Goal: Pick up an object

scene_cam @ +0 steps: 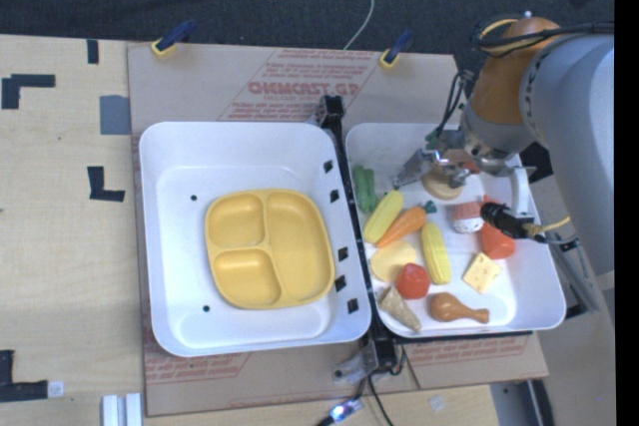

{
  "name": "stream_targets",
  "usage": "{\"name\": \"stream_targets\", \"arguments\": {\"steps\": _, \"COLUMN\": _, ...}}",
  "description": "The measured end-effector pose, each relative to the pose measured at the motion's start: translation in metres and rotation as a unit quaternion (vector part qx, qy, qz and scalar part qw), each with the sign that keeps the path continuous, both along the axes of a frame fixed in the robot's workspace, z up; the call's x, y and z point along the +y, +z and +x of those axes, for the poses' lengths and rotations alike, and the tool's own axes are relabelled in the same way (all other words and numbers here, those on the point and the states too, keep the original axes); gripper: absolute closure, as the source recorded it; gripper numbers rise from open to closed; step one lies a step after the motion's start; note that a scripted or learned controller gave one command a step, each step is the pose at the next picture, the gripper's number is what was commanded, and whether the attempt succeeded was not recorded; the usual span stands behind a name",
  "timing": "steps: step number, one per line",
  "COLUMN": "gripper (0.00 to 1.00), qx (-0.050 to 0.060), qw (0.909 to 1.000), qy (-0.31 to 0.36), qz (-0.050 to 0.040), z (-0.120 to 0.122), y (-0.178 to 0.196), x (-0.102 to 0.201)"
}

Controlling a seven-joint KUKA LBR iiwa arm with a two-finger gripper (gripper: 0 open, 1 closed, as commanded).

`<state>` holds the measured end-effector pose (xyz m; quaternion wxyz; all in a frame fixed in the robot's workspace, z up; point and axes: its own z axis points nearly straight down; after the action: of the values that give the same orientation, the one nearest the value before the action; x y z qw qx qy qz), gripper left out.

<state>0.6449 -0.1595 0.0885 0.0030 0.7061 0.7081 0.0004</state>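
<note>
The right bin point(539, 309) holds several toy foods: a green piece point(364, 185), a yellow banana-like piece point(382, 214), a carrot point(402, 226), a corn cob point(436, 252), a tomato point(412, 281), a cheese wedge point(482, 271), a drumstick point(457, 309), a red pepper point(496, 242) and a small white and red can point(465, 215). My gripper point(437, 167) is low over the back of this bin. A tan round piece point(440, 185) lies right under it, touching or nearly so. The wrist hides the gripper's grip.
The left bin point(170, 165) carries a yellow divided plate point(268, 247). A black divider point(339, 175) runs between the bins. A bread-like wedge point(399, 314) lies at the right bin's front left. The arm's grey body point(569, 115) covers the right bin's far right side.
</note>
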Motion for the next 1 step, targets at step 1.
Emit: {"name": "stream_targets", "arguments": {"steps": 1, "gripper": 1.0, "qx": -0.003, "qw": 1.0, "qy": 0.001, "qz": -0.0019, "z": 0.0018, "y": 0.0122, "x": -0.0005}}
